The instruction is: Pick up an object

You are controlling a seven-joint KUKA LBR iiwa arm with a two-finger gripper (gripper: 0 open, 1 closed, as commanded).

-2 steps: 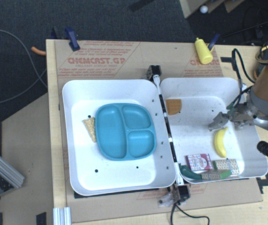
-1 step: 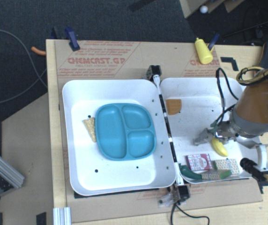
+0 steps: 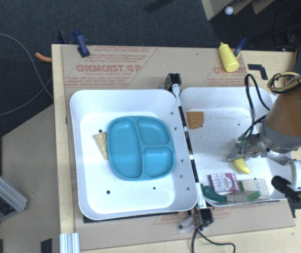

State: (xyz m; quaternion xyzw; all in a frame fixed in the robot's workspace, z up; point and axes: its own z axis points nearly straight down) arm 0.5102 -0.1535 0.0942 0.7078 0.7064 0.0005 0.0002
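A: Camera view from above — where are the jaws [image 3: 241, 151] right now?

B: Low in the right bin [image 3: 213, 100], at about three o'clock of the whole scene. The arm [image 3: 290, 121], with its orange band, comes in from the right edge and covers most of the wrist.

A: Are they apart or together?

B: I cannot tell. The metal tip is small and partly hidden under the arm.

A: Is anything near them?

B: A yellow banana-shaped object [image 3: 241, 166] lies just at the six o'clock side of the tip, very close. Whether they touch is unclear, and nothing shows it between the fingers.

A: What else sits in that bin?

B: A brown square piece [image 3: 194, 120] at the bin's ten o'clock corner, well apart from the tip. Along the six o'clock wall there is a pink printed box [image 3: 223, 182], a green item [image 3: 213, 196] beside it, and a patterned flat packet [image 3: 254, 186] toward four o'clock.

A: And the left bin [image 3: 82, 120]?

B: A blue divided plate [image 3: 140, 147] rests in its middle. A tan cracker-like piece [image 3: 101, 143] pokes out from under the plate's nine o'clock edge.

A: Anything on the desk [image 3: 113, 65] itself?

B: A yellow bottle-like object [image 3: 228, 57] at one o'clock and a blue clamp [image 3: 80, 42] at eleven o'clock, both outside the bins.
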